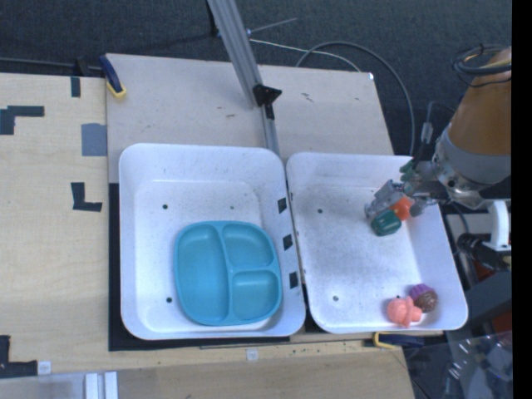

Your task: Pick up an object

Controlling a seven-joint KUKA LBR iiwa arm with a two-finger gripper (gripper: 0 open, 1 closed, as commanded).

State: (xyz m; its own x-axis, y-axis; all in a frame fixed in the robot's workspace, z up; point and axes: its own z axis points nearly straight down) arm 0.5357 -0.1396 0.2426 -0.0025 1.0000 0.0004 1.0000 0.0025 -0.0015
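Lighting: even, diffuse, moderately bright, seemingly from overhead. Shadows: soft and faint, notably a thin one beneath the blue tray [226, 273] in the left bin [145, 169]. Glare: mild wash on both white bins, the right bin [349, 260] showing dark speckling. Sharpness: low overall; the gripper [384, 210] and small toys [411, 304] appear soft and smeared. Corners darker, especially lower right.

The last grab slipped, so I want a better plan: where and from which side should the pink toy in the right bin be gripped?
Probably from straight above, across the pink toy's rounded body. It lies low in the right bin's near corner, touching a purple piece on its far-right side and close to the rim, so side approaches look crowded. Closing across its near-left and far-right flanks risks catching the purple piece; the other diagonal seems freer.
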